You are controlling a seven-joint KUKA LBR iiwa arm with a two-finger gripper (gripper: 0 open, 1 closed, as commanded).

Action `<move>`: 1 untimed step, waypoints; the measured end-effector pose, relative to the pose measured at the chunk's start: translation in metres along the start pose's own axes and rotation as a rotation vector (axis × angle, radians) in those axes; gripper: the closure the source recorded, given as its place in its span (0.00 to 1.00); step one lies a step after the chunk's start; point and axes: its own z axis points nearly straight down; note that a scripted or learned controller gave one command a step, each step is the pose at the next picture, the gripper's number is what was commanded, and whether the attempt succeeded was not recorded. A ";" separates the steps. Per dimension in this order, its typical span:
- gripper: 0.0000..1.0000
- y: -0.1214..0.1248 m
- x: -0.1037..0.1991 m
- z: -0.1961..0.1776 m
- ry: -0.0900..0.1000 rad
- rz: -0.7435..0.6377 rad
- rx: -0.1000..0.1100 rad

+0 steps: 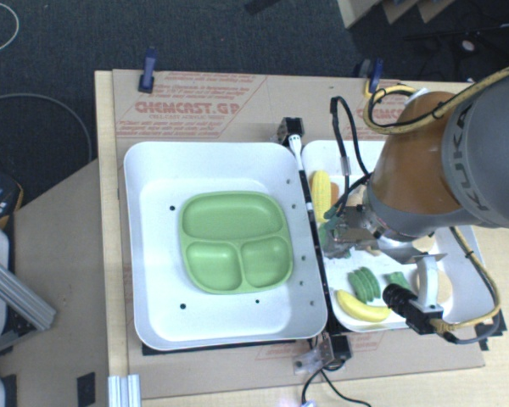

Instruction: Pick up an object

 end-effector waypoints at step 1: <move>1.00 0.001 0.051 -0.091 0.003 -0.008 -0.010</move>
